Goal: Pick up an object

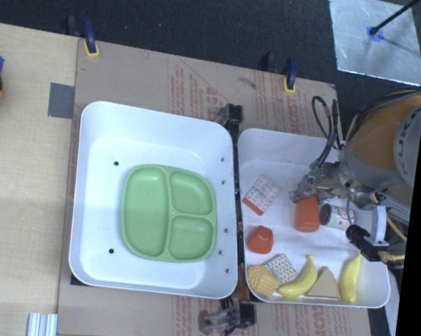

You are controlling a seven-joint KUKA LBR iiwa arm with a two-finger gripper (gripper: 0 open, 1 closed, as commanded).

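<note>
My gripper [317, 194] hangs low over the middle of the right bin [289, 154], below the grey arm with its orange band [376, 139]. An orange-red cylinder [308, 215] lies directly under and in front of the gripper, touching or nearly touching it; I cannot tell whether it is gripped. A white and orange packet [261, 193] lies to its left. A small red cup [260, 240] sits nearer the front. Two yellow bananas [300, 278] [349, 278] lie along the front wall of the bin.
A yellow waffle piece [260, 279], a checkered packet [282, 266] and a tan slab [326, 283] crowd the right bin's front. The left bin [106, 142] holds a green divided plate [167, 213]. Black cables [328, 121] trail behind the arm.
</note>
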